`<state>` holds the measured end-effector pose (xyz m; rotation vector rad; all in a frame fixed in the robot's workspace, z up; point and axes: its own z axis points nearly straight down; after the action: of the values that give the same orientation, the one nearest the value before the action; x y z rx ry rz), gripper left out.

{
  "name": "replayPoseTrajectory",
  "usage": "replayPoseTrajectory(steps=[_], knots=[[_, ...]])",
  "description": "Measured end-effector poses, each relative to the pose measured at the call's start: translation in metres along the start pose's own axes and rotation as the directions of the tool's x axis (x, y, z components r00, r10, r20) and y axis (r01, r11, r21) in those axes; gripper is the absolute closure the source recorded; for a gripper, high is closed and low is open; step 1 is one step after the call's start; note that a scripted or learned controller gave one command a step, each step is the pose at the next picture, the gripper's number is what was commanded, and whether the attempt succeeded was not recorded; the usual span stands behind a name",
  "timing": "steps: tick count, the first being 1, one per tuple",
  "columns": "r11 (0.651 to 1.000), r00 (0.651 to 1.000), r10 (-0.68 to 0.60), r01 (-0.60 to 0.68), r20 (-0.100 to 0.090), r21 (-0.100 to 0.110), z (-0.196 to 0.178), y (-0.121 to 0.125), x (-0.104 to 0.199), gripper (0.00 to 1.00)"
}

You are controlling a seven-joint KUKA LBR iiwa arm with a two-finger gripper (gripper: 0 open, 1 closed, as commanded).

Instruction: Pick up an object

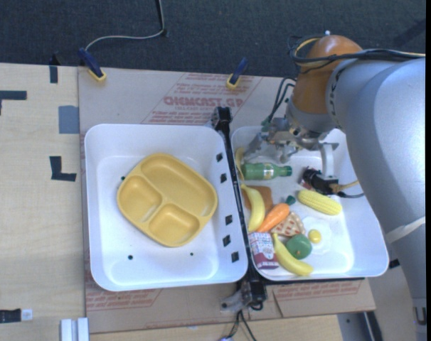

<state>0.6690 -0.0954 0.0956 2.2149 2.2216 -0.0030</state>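
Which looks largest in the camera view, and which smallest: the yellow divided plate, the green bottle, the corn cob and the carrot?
1. Yellow divided plate, by far the largest.
2. Green bottle.
3. Corn cob and carrot: they look about alike, so I do not rank them.

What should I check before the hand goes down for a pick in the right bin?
1. Hand over the right bin: ok.
2. Target below it: green bottle lies on its side, just under the hand: ok.
3. Bottle apart from its neighbours: banana lies close beside it: not ok.
4. Hand holding nothing: cannot tell.
5. Yellow tray in the left bin, out of the way: ok.
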Motion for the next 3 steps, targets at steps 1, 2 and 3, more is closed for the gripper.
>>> replayPoseTrajectory(steps=[1,2,3], knots=[[1.0,1.0,0.001,-0.001,-0.002,0.002,0.0103,-0.0006,0.0009,0.0],[1.0,1.0,0.002,-0.002,-0.001,0.002,0.0103,-0.0006,0.0011,0.0],[1.0,1.0,0.002,-0.002,-0.001,0.002,0.0103,-0.0006,0.0011,0.0]])
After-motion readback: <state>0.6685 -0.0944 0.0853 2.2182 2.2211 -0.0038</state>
